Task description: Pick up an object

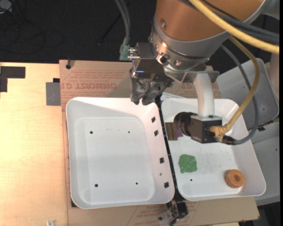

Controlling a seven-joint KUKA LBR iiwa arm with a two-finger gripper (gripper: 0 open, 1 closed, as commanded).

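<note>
Hovering end effector (145,97) above bins' far rims, green lump (187,164), orange ring (235,178)

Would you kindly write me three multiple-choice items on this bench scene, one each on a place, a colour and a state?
1. Where does the ring lie?
A. Left bin
B. Right bin, near corner
C. On the cardboard

2. What colour is the lump in the right bin?
A. Green
B. Red
C. Blue

3. Where is the gripper?
A. Resting on the ring
B. Pressed on the lump
C. Over the far edge where the bins meet

Answers: 1 B, the ring sits by that bin's near right corner. 2 A, the lump is plainly green. 3 C, the gripper hangs at the bins' far edge, apart from both things.
</note>
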